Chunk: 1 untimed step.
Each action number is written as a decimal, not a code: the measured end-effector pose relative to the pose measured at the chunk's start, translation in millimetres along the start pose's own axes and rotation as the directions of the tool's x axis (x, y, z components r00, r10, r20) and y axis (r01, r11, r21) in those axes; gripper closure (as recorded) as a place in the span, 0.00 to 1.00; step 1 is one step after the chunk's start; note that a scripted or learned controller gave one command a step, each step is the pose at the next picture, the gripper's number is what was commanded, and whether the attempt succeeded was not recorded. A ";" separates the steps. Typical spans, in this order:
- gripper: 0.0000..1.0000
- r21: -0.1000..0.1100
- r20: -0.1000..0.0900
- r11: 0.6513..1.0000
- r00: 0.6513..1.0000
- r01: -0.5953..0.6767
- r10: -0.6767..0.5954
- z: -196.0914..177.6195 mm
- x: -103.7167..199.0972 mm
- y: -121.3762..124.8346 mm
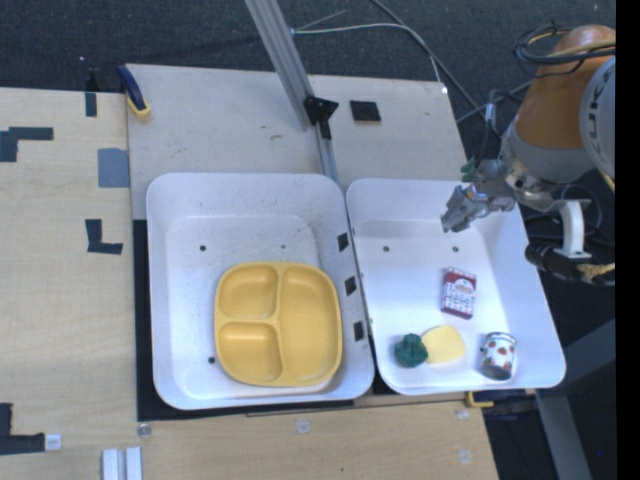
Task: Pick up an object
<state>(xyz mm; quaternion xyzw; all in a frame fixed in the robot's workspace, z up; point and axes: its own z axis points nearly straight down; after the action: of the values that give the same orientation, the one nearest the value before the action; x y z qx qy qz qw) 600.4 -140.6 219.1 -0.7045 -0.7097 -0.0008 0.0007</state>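
Yellow tray (279, 323), 2 white bins (180, 268) (red-and-white patterned packet (459, 293)).

A robotics lab: a taped counter (60, 268) with two white bins (175, 268), loose cables (400, 28) at twelve o'clock, a robot arm (560, 108) at two o'clock.

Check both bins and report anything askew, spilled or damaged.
Nothing stands out. The yellow divided plastic plate lies flat in the left bin; the red box, green lump, yellow piece and small can rest in the right bin.
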 end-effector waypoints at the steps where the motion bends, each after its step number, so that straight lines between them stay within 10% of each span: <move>1: 1.00 0.001 -0.001 1.000 1.000 0.000 0.000 -8.2 57.8 -8.5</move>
<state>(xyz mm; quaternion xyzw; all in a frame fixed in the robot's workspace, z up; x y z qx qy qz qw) 591.5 -82.8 227.4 -0.7046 -0.7096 -0.0006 0.0013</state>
